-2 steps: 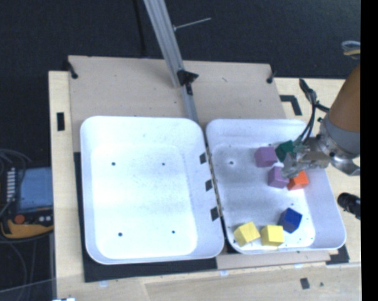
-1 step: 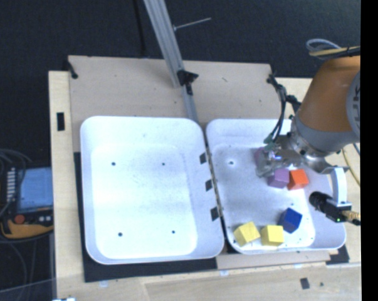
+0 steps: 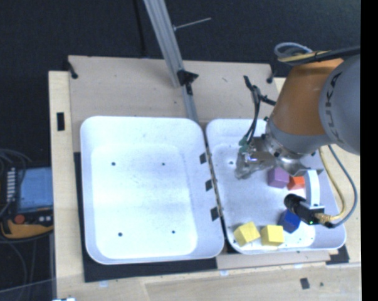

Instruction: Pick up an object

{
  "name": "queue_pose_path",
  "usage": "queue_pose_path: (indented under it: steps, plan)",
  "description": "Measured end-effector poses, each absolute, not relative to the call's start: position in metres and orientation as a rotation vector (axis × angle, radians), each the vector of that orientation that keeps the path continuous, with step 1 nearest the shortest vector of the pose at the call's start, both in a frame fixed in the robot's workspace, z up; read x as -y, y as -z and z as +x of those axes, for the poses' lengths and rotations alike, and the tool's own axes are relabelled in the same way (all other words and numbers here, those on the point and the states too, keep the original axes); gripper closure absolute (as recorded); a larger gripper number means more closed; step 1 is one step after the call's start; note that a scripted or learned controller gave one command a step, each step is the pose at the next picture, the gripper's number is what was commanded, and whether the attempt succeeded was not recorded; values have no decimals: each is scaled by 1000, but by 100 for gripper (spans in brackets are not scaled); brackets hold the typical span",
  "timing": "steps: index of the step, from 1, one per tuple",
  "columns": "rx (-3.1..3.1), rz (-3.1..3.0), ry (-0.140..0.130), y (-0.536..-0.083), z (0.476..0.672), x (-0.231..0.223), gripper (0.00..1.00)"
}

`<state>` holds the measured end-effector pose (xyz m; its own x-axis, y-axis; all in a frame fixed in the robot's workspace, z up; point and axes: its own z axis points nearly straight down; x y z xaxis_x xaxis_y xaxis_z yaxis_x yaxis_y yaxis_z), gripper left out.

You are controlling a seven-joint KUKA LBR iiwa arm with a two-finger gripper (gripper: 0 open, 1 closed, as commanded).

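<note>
The hand (image 3: 246,163) hangs low in the right bin (image 3: 221,137); whether it is parted or closed cannot be told. A purple block (image 3: 278,177) lies just beside it, yellow blocks (image 3: 246,233) nearer the front. Approach step; next, a centred descent and closure.

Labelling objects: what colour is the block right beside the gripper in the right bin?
Purple block, seen in the camera view.

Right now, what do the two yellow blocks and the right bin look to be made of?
Yellow blocks: probably foam or painted wood, matte, no glare, slightly soft edges; cannot tell which. Right bin: likely moulded plastic, smooth white with rounded rim and faint grey scuffing.
</note>
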<state>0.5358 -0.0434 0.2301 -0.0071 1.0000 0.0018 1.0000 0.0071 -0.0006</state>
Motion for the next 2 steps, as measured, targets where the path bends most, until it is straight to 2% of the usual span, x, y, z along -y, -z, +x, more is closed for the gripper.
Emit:
queue_pose_path:
  steps: [2]
  plan:
    - [2229, -2212, 2, -222, 555, -60, 100]
